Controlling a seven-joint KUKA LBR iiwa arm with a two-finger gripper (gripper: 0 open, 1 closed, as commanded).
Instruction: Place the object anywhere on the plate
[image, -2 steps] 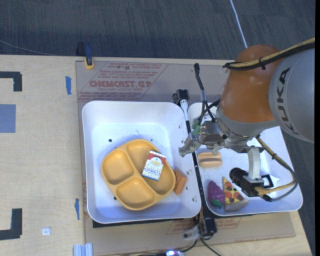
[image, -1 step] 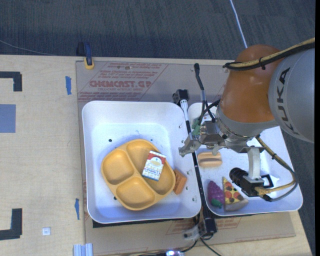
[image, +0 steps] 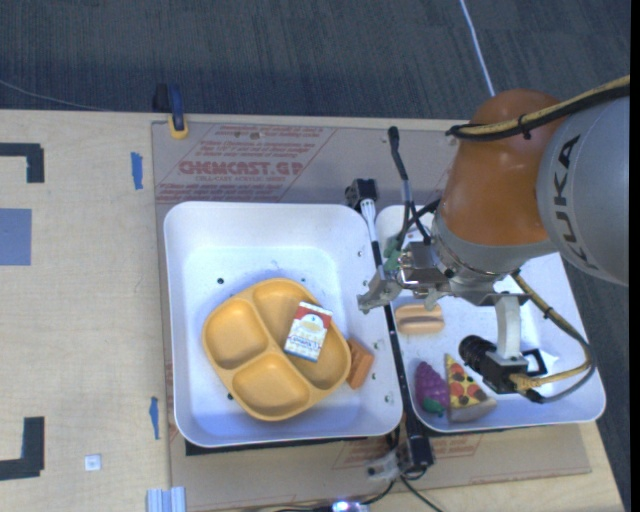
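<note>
Carton (image: 308, 332) is lying on the plate (image: 240, 330) — long axis running near-upright, top edge tilting right; end effector (image: 392, 287) grip state — cannot tell.

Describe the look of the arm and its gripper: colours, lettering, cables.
The arm is grey with dark "KUKA" lettering on its casing and a rounded orange band above the wrist. Black and yellow cables run along it. The gripper is a small metal assembly with greenish parts, cluttered with wires.
</note>
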